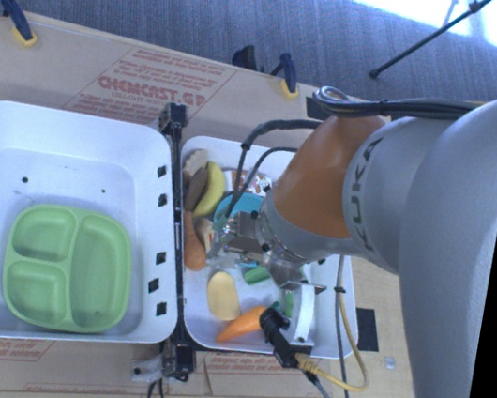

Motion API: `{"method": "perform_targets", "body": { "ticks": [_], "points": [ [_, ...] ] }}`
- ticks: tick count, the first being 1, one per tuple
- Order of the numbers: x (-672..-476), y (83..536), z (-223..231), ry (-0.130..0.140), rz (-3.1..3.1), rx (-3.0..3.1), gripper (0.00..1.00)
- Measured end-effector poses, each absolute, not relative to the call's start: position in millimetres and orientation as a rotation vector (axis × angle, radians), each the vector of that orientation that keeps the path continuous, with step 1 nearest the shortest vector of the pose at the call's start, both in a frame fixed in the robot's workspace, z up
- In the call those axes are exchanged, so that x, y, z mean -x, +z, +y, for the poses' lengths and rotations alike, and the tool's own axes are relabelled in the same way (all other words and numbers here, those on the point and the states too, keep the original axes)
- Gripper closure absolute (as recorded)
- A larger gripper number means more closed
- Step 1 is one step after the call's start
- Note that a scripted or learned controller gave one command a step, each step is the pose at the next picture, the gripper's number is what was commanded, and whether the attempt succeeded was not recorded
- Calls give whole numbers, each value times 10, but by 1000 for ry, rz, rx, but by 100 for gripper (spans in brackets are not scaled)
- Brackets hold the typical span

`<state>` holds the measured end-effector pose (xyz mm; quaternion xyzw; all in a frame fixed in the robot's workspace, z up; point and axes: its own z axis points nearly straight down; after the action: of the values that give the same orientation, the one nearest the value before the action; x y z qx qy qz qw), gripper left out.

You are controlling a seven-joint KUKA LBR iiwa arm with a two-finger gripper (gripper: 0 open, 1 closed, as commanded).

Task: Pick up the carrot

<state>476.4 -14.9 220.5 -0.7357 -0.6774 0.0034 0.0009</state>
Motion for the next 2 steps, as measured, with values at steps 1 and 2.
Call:
{"method": "perform_targets", "body": {
  "ticks": [1,2],
  "points": [
    [-4994,3392,-890,3,-2333,2111,100],
    [-4991,3367,-866,5,-2330,2105,0]
  ]
}}
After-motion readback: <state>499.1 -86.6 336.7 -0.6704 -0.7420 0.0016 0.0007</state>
